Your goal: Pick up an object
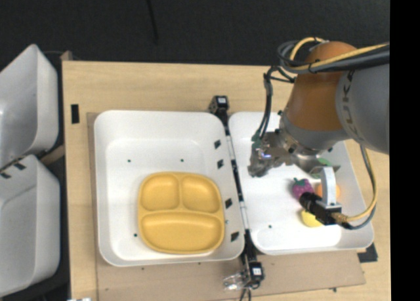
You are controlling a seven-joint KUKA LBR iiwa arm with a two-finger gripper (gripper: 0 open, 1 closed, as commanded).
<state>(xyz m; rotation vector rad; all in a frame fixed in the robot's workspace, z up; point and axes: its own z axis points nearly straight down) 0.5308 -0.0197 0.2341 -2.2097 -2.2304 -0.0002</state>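
1. Tabletop (164, 86): pale wood. It bears two shallow white bins side by side, their inner rims touching along a central divide.
2. Left bin (115, 142): holds one yellow plate (179, 212) with three compartments, two small at the rear and one wide at the front. The plate lies flat in the front half of the bin, nearer the central divide than the outer wall.
3. Right bin (282, 231): holds the task objects and the end effector.
4. Arm (321, 103): grey with an orange band. It enters from the right and bends down over the rear half of the right bin.
5. End effector (261, 160): sits low in the right bin, near its left wall and just beside the central divide. Whether it is apart or together cannot be told from this angle. Nothing can be seen clamped in it.
6. Magenta object (302, 188): small, on the bin floor to the right of the end effector and apart from it.
7. Yellow object (310, 220): on the bin floor just in front of the magenta object, near the front right corner.
8. Orange object (320, 192): just beside the magenta object on its right. It is partly hidden, so its shape cannot be told.
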